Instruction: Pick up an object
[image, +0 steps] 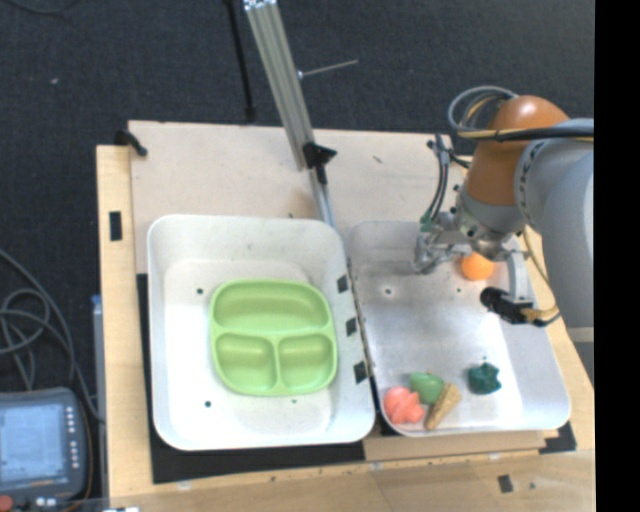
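Note:
The arm comes in from the right over the right bin (530, 400), and its gripper (433, 250) hangs near that bin's far edge. An orange ball (477, 266) lies just right of the gripper, partly hidden by the wrist. Along the bin's near edge sit a pink toy (402, 404), a light green toy (426, 385), a tan cone-shaped piece (444, 406) and a dark green toy (485, 378). I see nothing between the fingers.
The left bin (180, 260) holds a light green divided plate (272, 335). A slanted metal pole (290, 100) rises from between the bins at the back. A black connector (500, 301) hangs off the arm above the right bin.

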